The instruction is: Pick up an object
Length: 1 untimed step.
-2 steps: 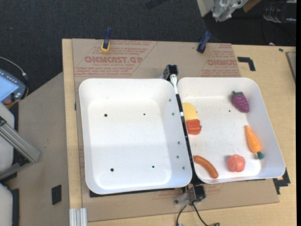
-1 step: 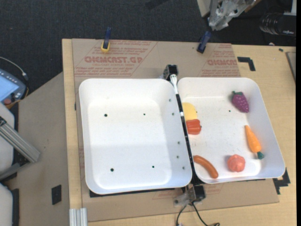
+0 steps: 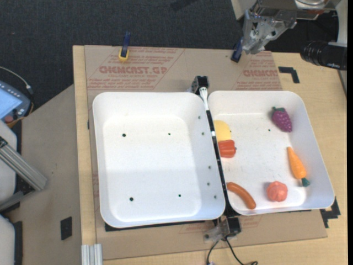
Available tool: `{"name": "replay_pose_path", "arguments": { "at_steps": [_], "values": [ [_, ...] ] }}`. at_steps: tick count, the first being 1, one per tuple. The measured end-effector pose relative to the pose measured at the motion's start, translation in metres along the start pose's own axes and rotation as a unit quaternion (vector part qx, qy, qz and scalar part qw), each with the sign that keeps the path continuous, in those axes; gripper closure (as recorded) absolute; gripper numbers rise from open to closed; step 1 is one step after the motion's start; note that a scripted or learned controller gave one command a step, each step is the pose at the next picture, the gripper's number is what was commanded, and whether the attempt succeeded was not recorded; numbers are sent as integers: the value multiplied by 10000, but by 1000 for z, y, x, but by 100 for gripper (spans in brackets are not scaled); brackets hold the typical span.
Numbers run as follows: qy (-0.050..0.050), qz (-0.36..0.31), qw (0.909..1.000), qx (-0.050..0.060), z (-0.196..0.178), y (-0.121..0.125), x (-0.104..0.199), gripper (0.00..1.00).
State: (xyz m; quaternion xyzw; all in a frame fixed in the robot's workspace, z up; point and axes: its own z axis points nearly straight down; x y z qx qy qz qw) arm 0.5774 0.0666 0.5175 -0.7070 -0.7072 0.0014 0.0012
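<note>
The right bin point(image 3: 309, 127) holds several toy foods. A purple bunch of grapes point(image 3: 281, 118) lies at its far right. An orange carrot point(image 3: 296, 165) rests along the right wall, and a red tomato point(image 3: 277, 191) sits near the front. An orange-red sausage point(image 3: 241, 195) lies at the front left. A yellow piece point(image 3: 222, 129) and a red pepper point(image 3: 226, 148) sit against the left wall. My gripper point(image 3: 257, 37) hangs high beyond the bins' far edge, over the cardboard and well apart from every object.
The left bin point(image 3: 149, 159) stands beside the right one, joined by a black divider clip point(image 3: 199, 84). A yellow-and-blue clamp point(image 3: 125, 48) and a blue clamp point(image 3: 237, 53) grip the cardboard's far edge. Cables trail at the front point(image 3: 223, 233).
</note>
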Motion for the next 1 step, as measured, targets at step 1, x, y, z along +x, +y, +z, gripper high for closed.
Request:
{"name": "replay_pose_path", "arguments": {
  "at_steps": [1],
  "values": [
    [-5,16,10000,-48,-17,83,-12,100]
  ]
}}
